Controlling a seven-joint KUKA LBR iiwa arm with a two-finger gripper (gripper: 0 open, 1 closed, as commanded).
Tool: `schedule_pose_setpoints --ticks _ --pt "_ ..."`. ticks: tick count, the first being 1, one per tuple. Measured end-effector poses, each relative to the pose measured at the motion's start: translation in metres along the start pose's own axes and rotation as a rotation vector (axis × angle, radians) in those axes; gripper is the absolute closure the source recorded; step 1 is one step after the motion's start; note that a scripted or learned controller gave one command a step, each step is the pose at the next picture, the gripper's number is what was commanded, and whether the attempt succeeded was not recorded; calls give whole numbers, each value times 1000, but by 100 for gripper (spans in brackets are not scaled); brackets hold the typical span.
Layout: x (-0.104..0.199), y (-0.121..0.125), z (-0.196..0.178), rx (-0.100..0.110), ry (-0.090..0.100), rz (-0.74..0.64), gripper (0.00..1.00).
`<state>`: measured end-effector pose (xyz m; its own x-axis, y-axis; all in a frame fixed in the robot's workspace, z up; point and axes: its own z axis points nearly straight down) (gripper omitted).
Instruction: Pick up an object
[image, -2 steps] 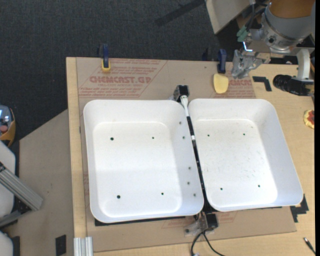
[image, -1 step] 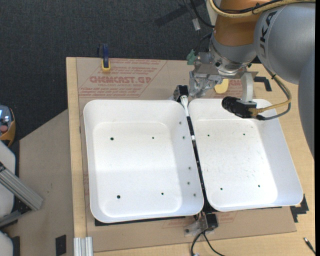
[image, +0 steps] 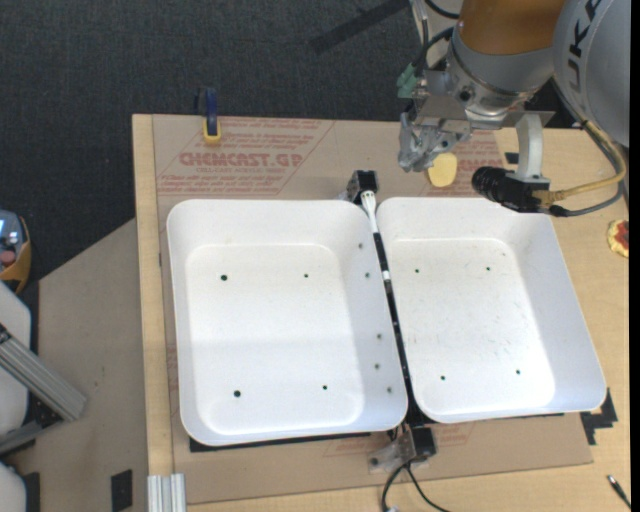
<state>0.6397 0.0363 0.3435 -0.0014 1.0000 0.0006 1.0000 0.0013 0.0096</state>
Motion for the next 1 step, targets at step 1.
schedule_pose_setpoints --ticks 1 --pt "98 13 54 16 3 -8 100"
